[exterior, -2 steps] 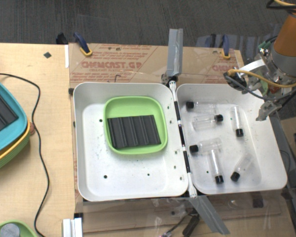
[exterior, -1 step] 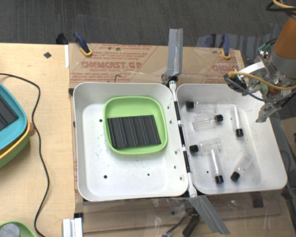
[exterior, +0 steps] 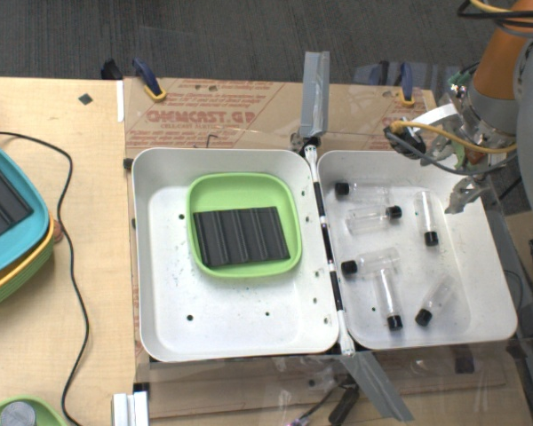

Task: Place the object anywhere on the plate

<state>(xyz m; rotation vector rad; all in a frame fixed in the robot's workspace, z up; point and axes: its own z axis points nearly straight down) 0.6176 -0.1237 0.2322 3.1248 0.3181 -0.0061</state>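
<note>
Robotics lab: bench (exterior: 53, 344), white bins (exterior: 151, 309), clear vials (exterior: 386, 293).

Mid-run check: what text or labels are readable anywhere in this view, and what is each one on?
"CHEMCAST GP": large red print on the brown protective sheet behind the two bins; the last letters are faint.
Smaller red print lines above and below it on the same sheet: too blurred to read.
I can make out no other lettering.

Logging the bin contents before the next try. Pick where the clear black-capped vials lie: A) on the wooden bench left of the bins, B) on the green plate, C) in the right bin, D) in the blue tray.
C: the vials lie scattered on the floor of the right bin, while the green plate in the left bin bears just a dark ribbed mat.
</note>
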